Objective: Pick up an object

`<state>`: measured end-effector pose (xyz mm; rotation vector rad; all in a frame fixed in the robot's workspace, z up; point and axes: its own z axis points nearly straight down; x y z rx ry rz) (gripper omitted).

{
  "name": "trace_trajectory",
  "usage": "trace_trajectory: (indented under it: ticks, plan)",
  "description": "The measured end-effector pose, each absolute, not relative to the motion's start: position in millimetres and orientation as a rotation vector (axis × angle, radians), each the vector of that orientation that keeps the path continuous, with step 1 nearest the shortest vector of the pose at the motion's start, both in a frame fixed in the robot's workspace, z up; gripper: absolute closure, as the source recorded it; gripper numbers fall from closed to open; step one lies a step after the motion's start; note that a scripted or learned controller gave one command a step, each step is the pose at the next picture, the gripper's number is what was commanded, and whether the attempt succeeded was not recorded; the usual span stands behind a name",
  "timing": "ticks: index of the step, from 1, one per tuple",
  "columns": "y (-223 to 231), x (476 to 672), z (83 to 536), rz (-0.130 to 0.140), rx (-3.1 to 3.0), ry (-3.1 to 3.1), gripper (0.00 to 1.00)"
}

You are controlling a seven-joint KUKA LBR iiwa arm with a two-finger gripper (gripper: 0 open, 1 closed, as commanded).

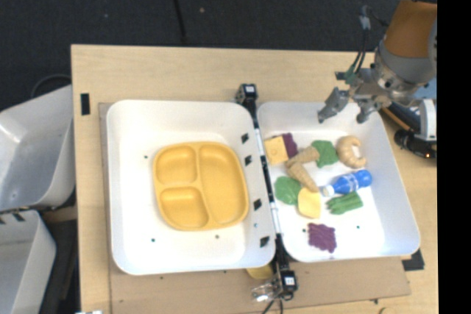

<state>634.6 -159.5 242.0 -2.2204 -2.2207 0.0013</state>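
dark flooring surrounds a pale wooden surface [184, 70] that carries two shallow white bins side by side. left bin [125, 232] holds one yellow divided tray [200, 184], lying flat near its middle, apart from the walls. right bin [390, 224] holds the loose items, grouped toward its centre and left half, so every candidate for the pick sits within one compartment.

items in the right bin: a yellow block [276, 150] with a dark purple piece [289, 143] touching it near the divider; a tan cone-shaped piece [302, 171]; a green piece [324, 151] beside a beige ring-like piece [351, 150]; a blue bottle [349, 182] lying on its side; a green leaf-like piece [287, 190]; a yellow piece [310, 203]; a second green piece [345, 204]; a purple piece [321, 236] lying alone toward the near edge. most items touch or crowd a neighbour, which leaves little finger room; the lone purple piece and the ring-like piece look easier to approach.

gripper [346, 106] hangs above the far edge of the right bin, beyond the cluster. its two fingers are spread apart with nothing between them. this pose suits a descent onto an item; no item is lifted yet, so the pick has not been made.
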Motion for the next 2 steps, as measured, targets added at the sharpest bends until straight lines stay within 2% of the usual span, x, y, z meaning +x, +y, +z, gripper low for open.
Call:
trace_trajectory:
  ticks: [1, 2]
  plan:
    - [-160, 635.3, 250, 0.003, -2.217, -2.224, 1.00]
    - [-20, 616.3, 297, -0.009, -2.204, -2.237, 1.00]
